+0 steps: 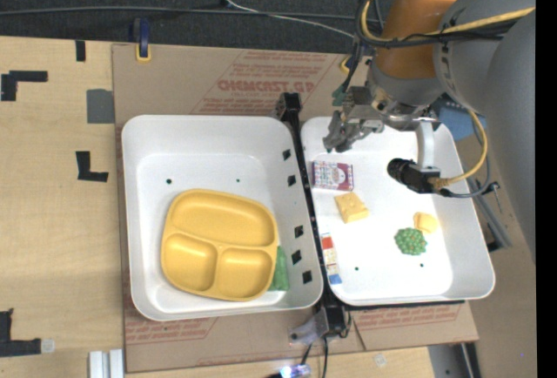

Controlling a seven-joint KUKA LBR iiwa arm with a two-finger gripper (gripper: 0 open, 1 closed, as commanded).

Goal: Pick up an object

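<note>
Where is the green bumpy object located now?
The green bumpy object lies in the right bin, toward its right side, just below a small yellow piece.

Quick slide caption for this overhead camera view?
Gripper hovers at right bin's far edge above a small packet; yellow tray fills left bin.

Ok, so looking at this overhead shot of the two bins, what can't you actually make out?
- End effector: blurred and dark, so its finger state is unclear in the camera view.
- Green object: mostly tucked under the yellow tray in the left bin.
- Small packet: print too small to read.
- Red-and-blue item: too small to identify, lying against the right bin's left wall.
</note>
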